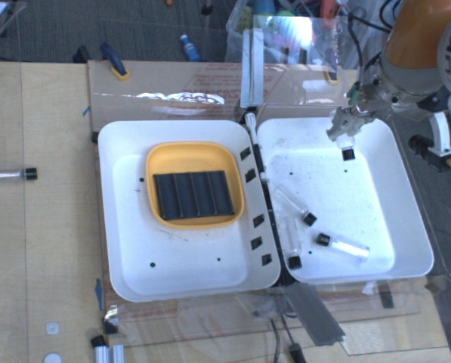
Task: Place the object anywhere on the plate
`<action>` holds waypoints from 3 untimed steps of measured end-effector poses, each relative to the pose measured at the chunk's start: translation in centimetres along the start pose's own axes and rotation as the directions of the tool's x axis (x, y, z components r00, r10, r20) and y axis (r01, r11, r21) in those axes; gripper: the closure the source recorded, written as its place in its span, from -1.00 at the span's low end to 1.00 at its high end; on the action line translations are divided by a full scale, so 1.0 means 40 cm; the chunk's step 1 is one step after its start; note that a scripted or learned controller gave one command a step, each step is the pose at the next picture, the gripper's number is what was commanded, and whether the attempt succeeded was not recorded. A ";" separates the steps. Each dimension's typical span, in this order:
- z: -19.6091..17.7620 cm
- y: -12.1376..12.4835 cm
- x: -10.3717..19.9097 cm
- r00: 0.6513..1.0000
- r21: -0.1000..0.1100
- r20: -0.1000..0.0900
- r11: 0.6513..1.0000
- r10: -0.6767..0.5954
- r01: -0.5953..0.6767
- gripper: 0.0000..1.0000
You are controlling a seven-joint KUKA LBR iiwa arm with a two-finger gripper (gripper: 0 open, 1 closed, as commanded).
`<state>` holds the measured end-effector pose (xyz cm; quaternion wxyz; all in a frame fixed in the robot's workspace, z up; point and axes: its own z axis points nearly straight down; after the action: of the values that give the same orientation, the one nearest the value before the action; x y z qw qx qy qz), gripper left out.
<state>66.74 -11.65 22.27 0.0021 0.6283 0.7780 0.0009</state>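
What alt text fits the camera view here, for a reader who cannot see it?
A yellow plate holding a dark ridged block sits in the left bin. The gripper hangs over the right bin's far side, while three clear black-capped tubes lie near its front.

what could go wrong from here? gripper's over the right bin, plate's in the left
1. The clear tubes are see-through on a white bin, so a grasp may miss.
2. Tubes near the divider lie close together; fingers may nudge both.
3. The black grooved block already covers most of the yellow plate, so a placed tube might roll off.
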 end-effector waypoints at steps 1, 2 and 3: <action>0.042 -0.020 0.012 0.950 0.003 -0.005 0.950 -0.311 0.311 1.00; -0.168 -0.032 -0.153 0.892 -0.002 0.002 0.892 -0.452 0.452 1.00; -0.314 -0.088 -0.231 0.764 -0.002 0.005 0.764 -0.646 0.646 1.00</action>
<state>65.17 -21.39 34.85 0.0050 0.3225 0.9466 0.0005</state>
